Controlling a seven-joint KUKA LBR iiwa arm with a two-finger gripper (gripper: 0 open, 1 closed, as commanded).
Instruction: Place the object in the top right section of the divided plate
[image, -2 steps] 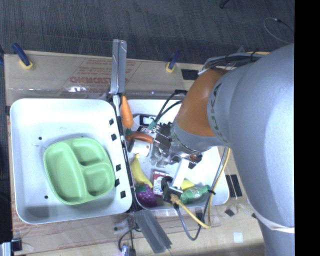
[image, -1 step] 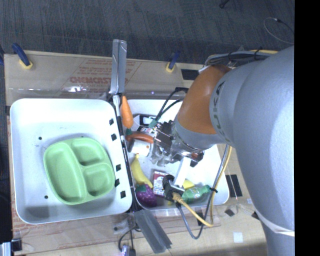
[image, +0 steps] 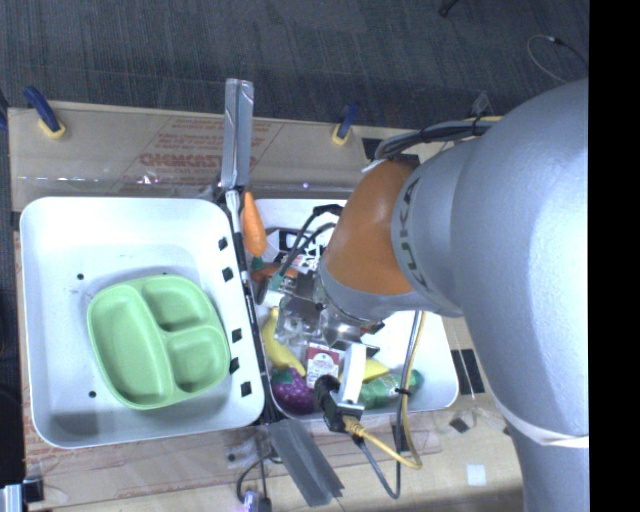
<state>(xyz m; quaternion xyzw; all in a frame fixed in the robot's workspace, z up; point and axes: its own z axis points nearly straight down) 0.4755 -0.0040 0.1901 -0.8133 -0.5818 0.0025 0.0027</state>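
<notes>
Camera view: a green divided plate (image: 160, 340) is seen lying in the left white bin (image: 60, 240), all of its sections bare. The gripper (image: 312, 345) is lowered into the right bin (image: 440, 385), over a heap of toy food: an orange carrot (image: 254, 228) near the divider, a yellow banana (image: 277, 345), purple grapes (image: 292, 392) and a green piece (image: 385, 390). Its state cannot be told, being hidden by the wrist.

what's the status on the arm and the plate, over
Gripper low in right bin, over the toy food pile. Green divided plate in left bin, sections bare. Carrot, banana, purple grapes crowd the gripper.
</notes>
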